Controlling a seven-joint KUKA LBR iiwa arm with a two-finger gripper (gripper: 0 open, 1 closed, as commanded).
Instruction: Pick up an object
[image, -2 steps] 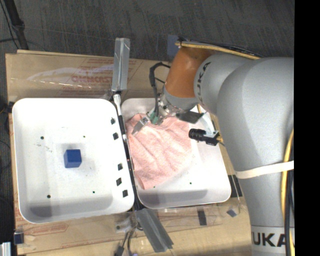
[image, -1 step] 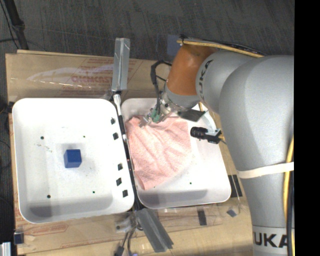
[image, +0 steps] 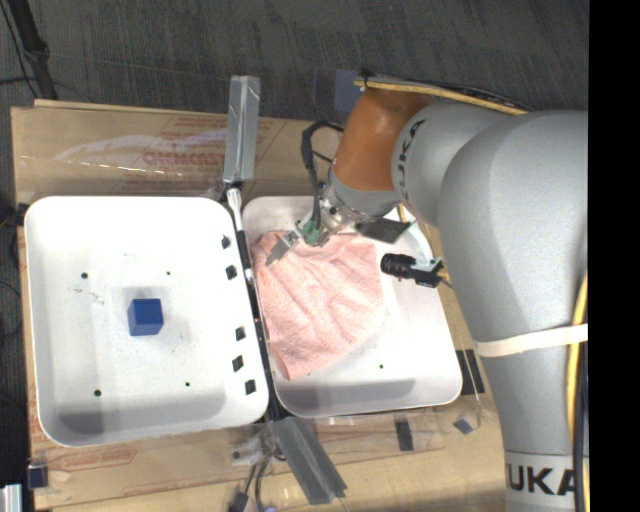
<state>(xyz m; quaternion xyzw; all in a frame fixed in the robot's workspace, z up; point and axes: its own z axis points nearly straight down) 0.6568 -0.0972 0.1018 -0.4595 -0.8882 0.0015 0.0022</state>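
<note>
Two shallow white bins sit side by side on the bench. A small blue cube (image: 146, 316) lies alone in the left bin (image: 60, 235), a little left of its middle. A crumpled pink cloth (image: 322, 298) covers much of the right bin (image: 425, 345), from its far left corner toward the near side. The gripper (image: 305, 236) is down at the cloth's far edge; whether it is clenched or released, I cannot tell
</note>
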